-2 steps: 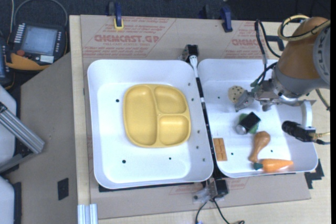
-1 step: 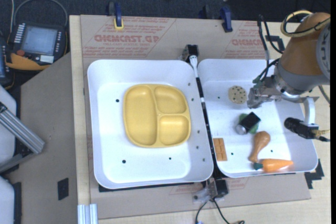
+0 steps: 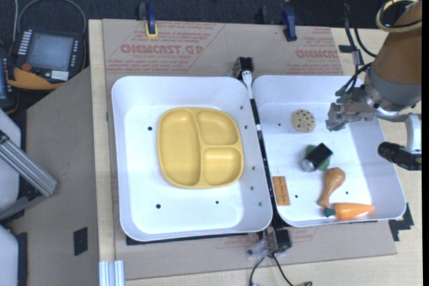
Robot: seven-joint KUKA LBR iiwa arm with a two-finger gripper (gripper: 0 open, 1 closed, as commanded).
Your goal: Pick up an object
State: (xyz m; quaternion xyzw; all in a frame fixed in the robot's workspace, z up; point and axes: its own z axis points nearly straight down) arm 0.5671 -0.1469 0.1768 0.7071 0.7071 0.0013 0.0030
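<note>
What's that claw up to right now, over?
Claw above right white bin, nothing held. Round speckled cookie nearest. Nothing in the way.

Two white bins [image 3: 134,144], one yellow divided plate [image 3: 200,147], one cookie [image 3: 303,120], one small black-and-grey cylinder [image 3: 316,157], one chicken drumstick [image 3: 330,185], one carrot [image 3: 351,210], one brown wafer [image 3: 281,190].

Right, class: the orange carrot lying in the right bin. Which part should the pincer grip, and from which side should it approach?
Grip the carrot across its thick middle, coming straight down from above. It lies flat along the near wall of the right bin, so a sideways approach looks blocked. Its long axis runs left to right, so closing across the narrow width probably holds best. The drumstick-shaped toy sits close at its left end, so stay toward the right.
</note>
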